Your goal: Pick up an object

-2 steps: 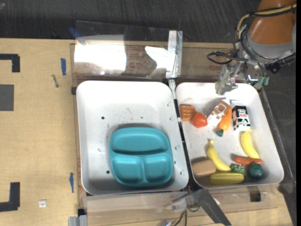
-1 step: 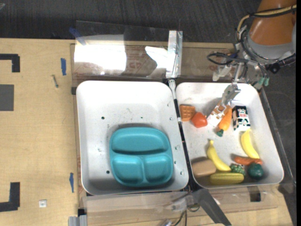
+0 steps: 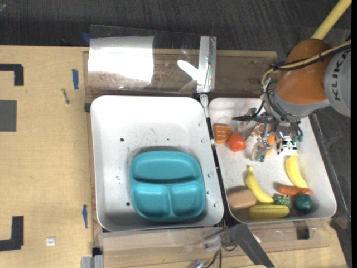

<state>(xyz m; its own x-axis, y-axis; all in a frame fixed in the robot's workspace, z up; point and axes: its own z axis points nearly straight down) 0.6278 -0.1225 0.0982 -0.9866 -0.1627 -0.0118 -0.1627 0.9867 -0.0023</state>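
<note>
- Nothing's picked yet as far as I can see: the gripper [image 3: 266, 139] hangs low over the right bin's [image 3: 325, 175] back half, near the red toy [image 3: 236, 142].
- Jaws? Honestly can't tell, too cluttered.
- Bananas [image 3: 257, 186] sit near the front edge.

The right bin [image 3: 326, 191] is crowded: bananas [image 3: 256, 186], a tan block [image 3: 241, 199] and a green vegetable [image 3: 269, 210] pack its near edge; bare floor shows mid-bin.

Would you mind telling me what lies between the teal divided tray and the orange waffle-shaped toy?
In the camera view, bare white floor of the left bin and the two bins' adjoining rims separate the teal tray from the waffle toy.
</note>
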